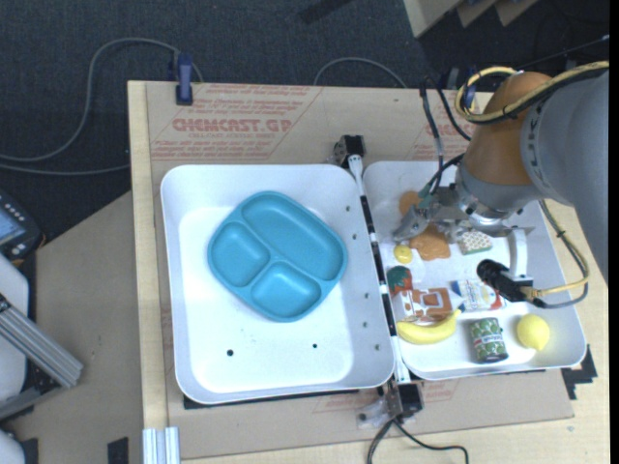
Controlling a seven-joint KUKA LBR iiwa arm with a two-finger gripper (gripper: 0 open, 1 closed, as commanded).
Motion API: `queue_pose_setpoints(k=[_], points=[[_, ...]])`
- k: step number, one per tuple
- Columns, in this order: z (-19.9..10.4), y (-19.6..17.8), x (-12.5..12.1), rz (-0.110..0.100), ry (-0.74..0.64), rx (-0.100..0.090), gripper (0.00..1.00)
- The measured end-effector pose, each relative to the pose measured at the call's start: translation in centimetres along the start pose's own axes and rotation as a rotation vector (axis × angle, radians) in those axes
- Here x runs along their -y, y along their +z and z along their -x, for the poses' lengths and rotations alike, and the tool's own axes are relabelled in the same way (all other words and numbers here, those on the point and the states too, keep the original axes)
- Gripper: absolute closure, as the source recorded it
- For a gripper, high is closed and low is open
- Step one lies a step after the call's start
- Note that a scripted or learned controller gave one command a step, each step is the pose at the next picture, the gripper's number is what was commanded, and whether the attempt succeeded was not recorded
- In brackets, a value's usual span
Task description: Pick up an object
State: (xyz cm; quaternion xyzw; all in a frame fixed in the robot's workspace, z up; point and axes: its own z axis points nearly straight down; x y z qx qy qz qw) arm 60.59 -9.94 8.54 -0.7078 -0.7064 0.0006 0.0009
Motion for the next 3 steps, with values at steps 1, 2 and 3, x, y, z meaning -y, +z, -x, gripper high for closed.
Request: queue_pose_setpoints(k=[1,2,3], points=[[0.7,0.0,-5.5,0.009,-0.005,0.003,0.00],[-0.6,0.0,-5.6,0.005,-0.004,0.001,0.00],[-0.4,0.0,-6.1,0.005,-0.004,0.002,0.00]])
